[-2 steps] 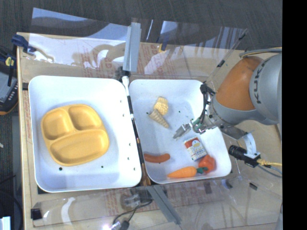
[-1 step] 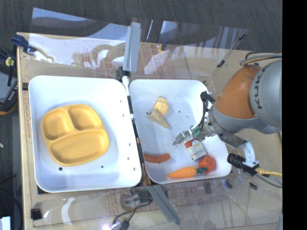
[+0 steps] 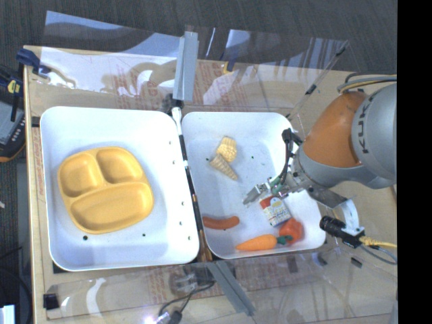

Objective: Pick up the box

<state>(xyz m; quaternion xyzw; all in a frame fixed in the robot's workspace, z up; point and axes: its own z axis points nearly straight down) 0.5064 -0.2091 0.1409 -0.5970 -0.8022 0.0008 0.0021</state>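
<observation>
On the counter (image 3: 378, 262), right bin (image 3: 202, 140): pincer just up-left of the box

Largest first: the arm (image 3: 351, 147) reaches in from the right; the box (image 3: 275, 211) lies near the bin's right wall, long axis slanting up-left to down-right, touching or almost touching the spread pincer (image 3: 264, 191); carrot (image 3: 256, 244) and a red piece (image 3: 291, 231) crowd its lower side; open room lies up-left, toward the corn (image 3: 227, 150)

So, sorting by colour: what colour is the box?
Mostly white with a red top, the box in the camera view.
</observation>
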